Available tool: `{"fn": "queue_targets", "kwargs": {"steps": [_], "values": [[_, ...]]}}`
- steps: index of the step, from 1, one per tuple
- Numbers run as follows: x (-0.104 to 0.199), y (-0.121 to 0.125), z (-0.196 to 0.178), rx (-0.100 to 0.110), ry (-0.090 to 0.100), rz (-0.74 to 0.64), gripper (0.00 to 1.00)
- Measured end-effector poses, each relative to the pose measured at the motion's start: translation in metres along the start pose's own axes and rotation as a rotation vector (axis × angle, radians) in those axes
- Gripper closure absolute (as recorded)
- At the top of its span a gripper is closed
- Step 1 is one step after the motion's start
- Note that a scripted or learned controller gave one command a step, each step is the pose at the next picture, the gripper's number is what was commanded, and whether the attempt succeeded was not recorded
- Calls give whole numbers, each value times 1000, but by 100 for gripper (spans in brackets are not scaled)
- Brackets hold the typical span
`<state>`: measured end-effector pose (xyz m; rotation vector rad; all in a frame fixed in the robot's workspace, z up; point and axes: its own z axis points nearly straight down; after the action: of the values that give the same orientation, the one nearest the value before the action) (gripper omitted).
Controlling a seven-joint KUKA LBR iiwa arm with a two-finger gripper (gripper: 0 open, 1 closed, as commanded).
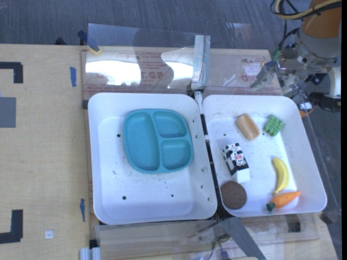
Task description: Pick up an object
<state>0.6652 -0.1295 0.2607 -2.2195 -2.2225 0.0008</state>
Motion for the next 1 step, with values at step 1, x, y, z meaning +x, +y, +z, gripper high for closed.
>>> {"fn": "queue_targets", "kwargs": {"steps": [1], "values": [[-27, -26, 29, 0, 0, -307, 0]]}}
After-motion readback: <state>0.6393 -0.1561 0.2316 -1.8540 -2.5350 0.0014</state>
